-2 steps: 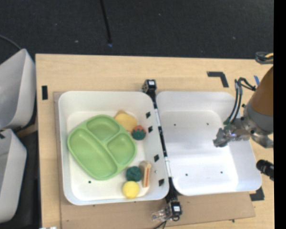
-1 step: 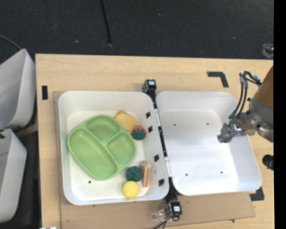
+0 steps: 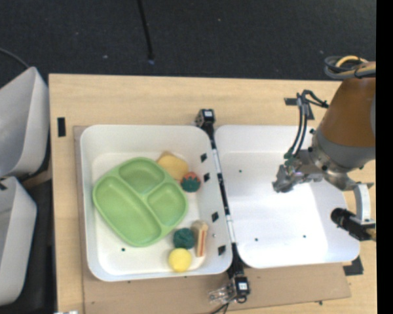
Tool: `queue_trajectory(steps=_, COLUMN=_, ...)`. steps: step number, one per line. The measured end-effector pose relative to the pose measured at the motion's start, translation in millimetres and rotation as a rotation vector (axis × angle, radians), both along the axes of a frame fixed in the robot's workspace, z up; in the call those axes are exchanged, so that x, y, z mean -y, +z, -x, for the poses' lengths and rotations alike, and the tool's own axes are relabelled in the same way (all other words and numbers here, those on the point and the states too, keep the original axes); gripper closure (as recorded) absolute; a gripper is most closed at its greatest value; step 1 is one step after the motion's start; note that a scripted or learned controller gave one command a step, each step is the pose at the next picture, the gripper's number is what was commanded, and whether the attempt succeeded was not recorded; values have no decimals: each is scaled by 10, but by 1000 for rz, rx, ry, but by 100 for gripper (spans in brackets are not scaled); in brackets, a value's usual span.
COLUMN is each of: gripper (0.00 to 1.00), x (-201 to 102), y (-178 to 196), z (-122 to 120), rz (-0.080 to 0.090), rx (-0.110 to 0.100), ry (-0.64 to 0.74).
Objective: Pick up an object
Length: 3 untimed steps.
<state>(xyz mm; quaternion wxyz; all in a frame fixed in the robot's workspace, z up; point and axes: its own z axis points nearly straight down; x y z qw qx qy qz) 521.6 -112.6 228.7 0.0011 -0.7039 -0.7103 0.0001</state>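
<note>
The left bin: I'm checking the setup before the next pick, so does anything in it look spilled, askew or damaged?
Nothing looks spilled or damaged. The green three-compartment plastic tray lies flat but turned at an angle to the shallow white left bin. The small toy foods sit beside the tray, along its right and lower edges, not in it.

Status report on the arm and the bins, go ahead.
Claw over right bin, nothing seen held. Green tray, toy food pieces, yellow ball all in left bin. Divider between claw and objects.

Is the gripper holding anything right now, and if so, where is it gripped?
Nothing visible: the two-finger gripper sits over the shallow white right bin, with no object seen between its fingers.
</note>
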Motion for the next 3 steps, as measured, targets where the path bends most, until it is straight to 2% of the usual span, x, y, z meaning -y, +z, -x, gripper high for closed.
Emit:
queue_trajectory(steps=1, gripper=100, x=-550, y=102, z=-93, rz=0, rx=0, ry=0)
queue_trajectory(steps=3, gripper=100, x=-1591, y=-93, z=-279, rz=1, rx=-2, ry=-1)
